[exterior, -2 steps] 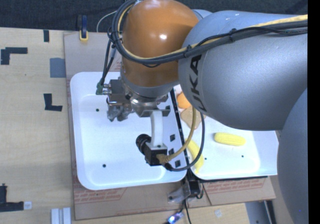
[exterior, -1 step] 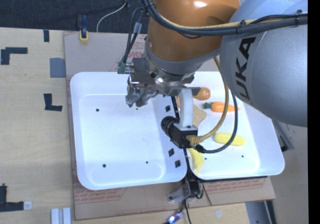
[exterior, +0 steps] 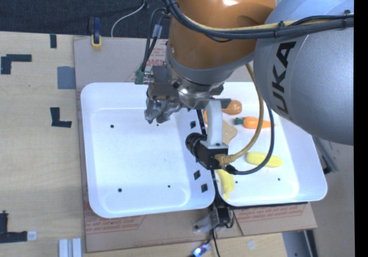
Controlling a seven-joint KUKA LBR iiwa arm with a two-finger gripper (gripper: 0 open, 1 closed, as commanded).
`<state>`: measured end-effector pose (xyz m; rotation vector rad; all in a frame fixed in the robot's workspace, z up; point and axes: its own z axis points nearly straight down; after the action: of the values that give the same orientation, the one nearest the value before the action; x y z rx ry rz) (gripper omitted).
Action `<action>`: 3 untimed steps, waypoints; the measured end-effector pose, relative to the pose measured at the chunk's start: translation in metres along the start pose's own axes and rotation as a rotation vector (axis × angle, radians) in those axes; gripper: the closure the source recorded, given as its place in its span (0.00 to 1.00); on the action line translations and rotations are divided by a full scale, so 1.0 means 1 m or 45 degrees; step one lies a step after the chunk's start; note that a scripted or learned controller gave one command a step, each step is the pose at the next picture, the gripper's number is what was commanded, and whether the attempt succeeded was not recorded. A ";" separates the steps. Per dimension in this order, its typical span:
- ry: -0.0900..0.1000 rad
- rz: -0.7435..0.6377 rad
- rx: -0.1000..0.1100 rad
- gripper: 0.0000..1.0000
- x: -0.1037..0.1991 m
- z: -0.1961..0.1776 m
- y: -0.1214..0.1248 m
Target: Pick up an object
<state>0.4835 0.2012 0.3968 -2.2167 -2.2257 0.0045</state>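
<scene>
My gripper (exterior: 156,113) hangs under the big orange wrist band, over the upper right part of the left white bin (exterior: 115,192). Nothing shows beneath it but bare bin floor. The objects lie in the right bin (exterior: 299,187): an orange carrot (exterior: 256,123), a yellow corn cob (exterior: 265,160), a yellow banana-like piece (exterior: 225,183) by the divider, a tan flat piece (exterior: 230,133) and an orange-brown piece (exterior: 233,106), both partly hidden behind the arm's hardware.
The grey arm body covers the upper right of the view and the far part of the right bin. A cable and black fitting (exterior: 202,151) hang over the divider between the bins. Brown cardboard (exterior: 109,224) lies under the bins.
</scene>
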 end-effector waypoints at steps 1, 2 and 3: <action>-0.002 -0.002 0.002 1.00 0.000 -0.009 0.000; -0.003 -0.003 0.004 1.00 0.001 -0.019 0.000; 0.010 -0.003 -0.016 1.00 0.034 -0.127 0.000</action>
<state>0.4836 0.2352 0.5242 -2.2167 -2.2303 -0.0176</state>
